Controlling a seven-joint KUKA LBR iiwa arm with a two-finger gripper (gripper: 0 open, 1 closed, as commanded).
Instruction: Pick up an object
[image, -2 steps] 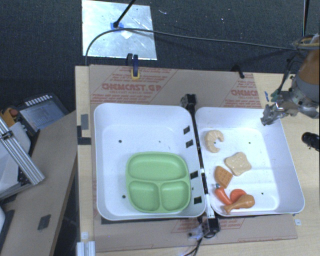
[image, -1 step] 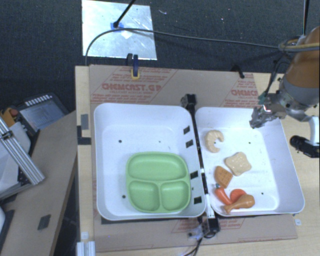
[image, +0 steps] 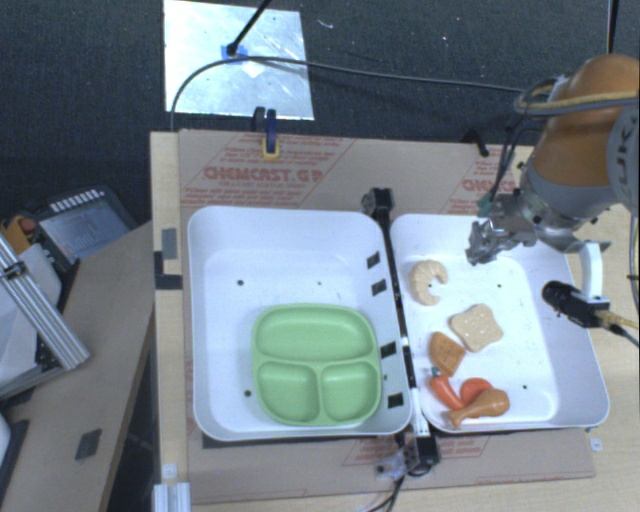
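Several toy foods lie in the right bin (image: 560, 395). A pale croissant (image: 430, 280) rests near the bin's left wall. Below it sits a tan bread slice (image: 475, 326), with an orange wedge (image: 446, 353) to its left. A carrot (image: 446, 391), a red piece (image: 475, 386) and a brown drumstick (image: 483, 405) crowd the front. My gripper (image: 484, 243) hangs over the bin's back, up and to the right of the croissant, with nothing seen between its fingers.
The left bin (image: 220, 260) holds a green divided plate (image: 315, 363) at its front. A black divider (image: 390, 300) separates the two bins. Cardboard lies under the bins, and a grey device (image: 85, 225) stands off the bench at the left.
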